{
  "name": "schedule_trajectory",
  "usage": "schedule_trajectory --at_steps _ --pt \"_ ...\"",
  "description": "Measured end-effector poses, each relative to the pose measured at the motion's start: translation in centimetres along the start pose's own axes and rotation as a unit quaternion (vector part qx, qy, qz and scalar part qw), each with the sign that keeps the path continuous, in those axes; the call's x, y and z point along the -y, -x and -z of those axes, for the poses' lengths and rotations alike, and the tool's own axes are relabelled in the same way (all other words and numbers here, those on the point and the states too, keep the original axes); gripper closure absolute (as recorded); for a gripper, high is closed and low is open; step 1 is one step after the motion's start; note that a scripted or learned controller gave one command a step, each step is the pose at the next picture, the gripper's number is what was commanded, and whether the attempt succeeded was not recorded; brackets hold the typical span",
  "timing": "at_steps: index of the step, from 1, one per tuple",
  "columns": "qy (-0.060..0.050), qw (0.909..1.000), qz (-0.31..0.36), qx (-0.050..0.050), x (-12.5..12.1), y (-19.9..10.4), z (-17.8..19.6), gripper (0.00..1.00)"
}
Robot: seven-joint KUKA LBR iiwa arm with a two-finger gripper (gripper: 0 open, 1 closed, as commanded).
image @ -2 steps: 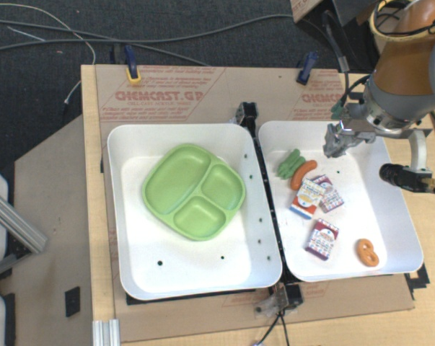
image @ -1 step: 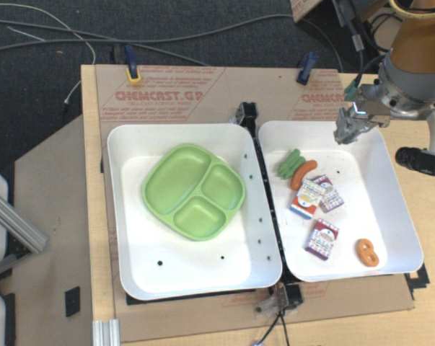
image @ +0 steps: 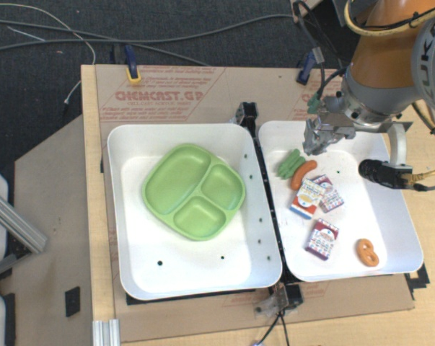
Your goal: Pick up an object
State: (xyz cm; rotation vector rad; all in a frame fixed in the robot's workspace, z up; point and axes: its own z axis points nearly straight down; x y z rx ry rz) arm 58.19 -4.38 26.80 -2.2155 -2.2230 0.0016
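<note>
My gripper (image: 312,147) hangs over the back left part of the right bin (image: 401,225), just above and right of a green bean-like toy (image: 289,163) and an orange carrot-like toy (image: 302,174). Nothing shows between its tips. In front of these lie two small printed cartons (image: 313,196) close together, and a third carton (image: 322,239) nearer the front. An orange pretzel-shaped toy (image: 368,251) rests at the front right of that bin.
The left bin (image: 130,200) holds a green divided plate (image: 194,191). A black clamp (image: 247,112) sits at the back between the bins. Cardboard lies under both bins.
</note>
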Motion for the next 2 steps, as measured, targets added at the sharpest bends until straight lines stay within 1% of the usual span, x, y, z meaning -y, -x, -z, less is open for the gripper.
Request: schedule_trajectory --at_steps 1,2 --pt "0.000 1.0000 0.000 0.000 0.9 -4.1 -1.4 1.00" --pt "0.000 1.0000 0.001 0.000 2.0 -9.1 -1.2 1.00"
